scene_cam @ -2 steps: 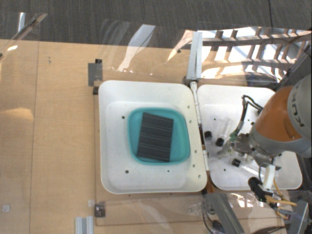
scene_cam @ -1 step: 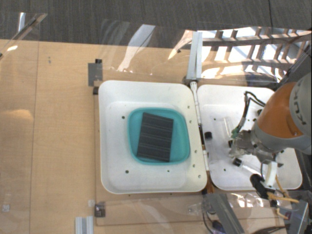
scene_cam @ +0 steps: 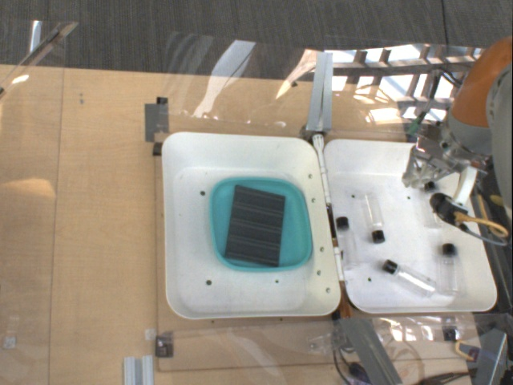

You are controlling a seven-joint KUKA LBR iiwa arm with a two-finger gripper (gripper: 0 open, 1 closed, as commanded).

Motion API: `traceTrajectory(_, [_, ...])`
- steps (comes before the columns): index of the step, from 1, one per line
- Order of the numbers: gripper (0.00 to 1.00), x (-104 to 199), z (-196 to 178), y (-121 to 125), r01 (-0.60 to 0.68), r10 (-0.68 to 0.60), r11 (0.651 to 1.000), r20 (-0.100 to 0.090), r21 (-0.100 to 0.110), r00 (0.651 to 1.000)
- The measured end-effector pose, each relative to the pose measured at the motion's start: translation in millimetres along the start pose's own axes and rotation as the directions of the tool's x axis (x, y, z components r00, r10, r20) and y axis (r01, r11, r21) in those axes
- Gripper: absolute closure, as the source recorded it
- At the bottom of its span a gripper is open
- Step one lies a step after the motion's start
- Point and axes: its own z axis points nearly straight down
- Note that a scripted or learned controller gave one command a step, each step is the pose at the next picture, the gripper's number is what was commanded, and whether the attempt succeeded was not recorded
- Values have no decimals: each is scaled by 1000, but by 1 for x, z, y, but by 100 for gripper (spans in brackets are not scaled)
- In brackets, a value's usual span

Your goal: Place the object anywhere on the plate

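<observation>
My arm (scene_cam: 485, 95): it reaches in from the right, grey with the orange band showing at the upper right, above the far right corner of the right bin (scene_cam: 481, 291).
My gripper (scene_cam: 429, 175): it hangs over the upper right part of the right bin; I cannot tell from this view how it is set, and I see nothing gripped in it.
Plate (scene_cam: 300, 231): a teal, rounded-square plate sits in the middle of the left bin (scene_cam: 184, 215).
Object (scene_cam: 256, 225): a dark, ribbed rectangular block lies flat on the plate, near its centre, slightly tilted, well apart from my gripper.
Right bin contents: several small clear vials with black caps lie scattered, one (scene_cam: 372, 218) near the bin's middle, one (scene_cam: 410, 276) toward the front, one (scene_cam: 449, 266) at the front right, and a loose black cap (scene_cam: 341, 223) by the left wall.
Cable (scene_cam: 473, 219): a yellowish cable loops just below my gripper.
</observation>
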Motion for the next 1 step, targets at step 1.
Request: traceTrajectory(1, [100,19,-31,-115,43,-43,999,-2,4,999])
